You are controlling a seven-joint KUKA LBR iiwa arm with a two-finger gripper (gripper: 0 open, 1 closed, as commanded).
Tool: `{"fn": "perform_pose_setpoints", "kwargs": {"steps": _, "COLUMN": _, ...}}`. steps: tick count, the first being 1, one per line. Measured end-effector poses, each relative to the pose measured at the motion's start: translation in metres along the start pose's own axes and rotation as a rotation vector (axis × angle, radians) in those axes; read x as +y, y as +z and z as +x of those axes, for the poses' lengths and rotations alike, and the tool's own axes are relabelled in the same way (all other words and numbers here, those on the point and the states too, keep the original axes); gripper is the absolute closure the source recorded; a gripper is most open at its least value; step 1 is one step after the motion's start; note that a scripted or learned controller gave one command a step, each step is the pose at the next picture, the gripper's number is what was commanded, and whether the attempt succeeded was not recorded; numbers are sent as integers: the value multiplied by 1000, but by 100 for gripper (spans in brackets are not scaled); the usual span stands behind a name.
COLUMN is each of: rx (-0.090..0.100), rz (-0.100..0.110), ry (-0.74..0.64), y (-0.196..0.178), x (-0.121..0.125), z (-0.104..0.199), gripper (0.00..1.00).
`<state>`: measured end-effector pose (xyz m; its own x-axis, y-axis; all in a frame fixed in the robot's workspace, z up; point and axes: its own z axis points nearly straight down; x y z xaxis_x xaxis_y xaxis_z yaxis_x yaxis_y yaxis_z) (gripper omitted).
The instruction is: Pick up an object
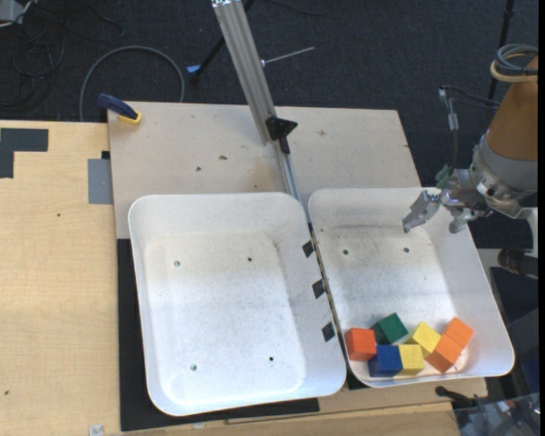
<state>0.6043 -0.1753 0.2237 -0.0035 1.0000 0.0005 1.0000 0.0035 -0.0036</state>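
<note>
Gripper (pixel 429 211) sat over the far right part of the right bin (pixel 381 243), arm (pixel 509 143) coming in from the right edge. One finger (pixel 421 213) was visible angling down and left over the bin floor; a second stub showed near the wrist side, but the angle didn't let me tell how wide the fingers stood. Nothing was visibly between them, so I'd call it carrying nothing.

Bin floor right under the gripper was bare white. All the blocks were bunched in the near corner of the same bin, well apart from the gripper:
- red block (pixel 361 342) at the left end of the cluster
- green block (pixel 391 327) just behind it
- blue block (pixel 386 360) nearest the front rim
- two yellow blocks (pixel 426 337), one beside the blue, one further back
- orange blocks (pixel 450 343) at the right end, close to the bin's curved wall

Key relation: targets lay toward the camera from the gripper, along the bin's long direction, nearly straight down the view with a slight offset. Blocks were touching or nearly so, which in my judgement would make a clean finger fit hard. The green one at the back edge of the cluster looked the most exposed on the gripper's side, so likely the easiest approach. Left bin (pixel 218 307) held no blocks.
</note>
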Motion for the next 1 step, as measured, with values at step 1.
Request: {"fn": "perform_pose_setpoints", "kwargs": {"steps": 1, "rx": -1, "rz": -2, "ry": 1, "y": 135, "x": 30, "z": 57, "gripper": 0}}
